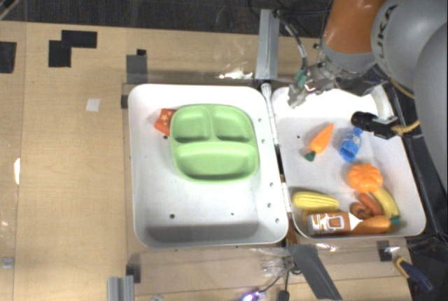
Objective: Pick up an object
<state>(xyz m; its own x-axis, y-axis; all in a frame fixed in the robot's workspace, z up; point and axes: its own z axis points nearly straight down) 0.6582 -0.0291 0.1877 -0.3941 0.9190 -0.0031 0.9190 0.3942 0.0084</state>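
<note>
Plainly, the pincer (305, 87), grip state untellable, hangs above the right bin (413, 173), apart from the orange carrot (320, 139).

The end effector (302, 85) hangs over the far left corner of the right bin (413, 187). This bin holds a carrot (320, 139), a blue bottle (351, 143), an orange pumpkin (365, 177), a banana (315, 201) and a brown bottle (334, 222). The left bin (150, 201) holds a green divided plate (213, 141), with a red packet (164, 121) just beside it.
</note>
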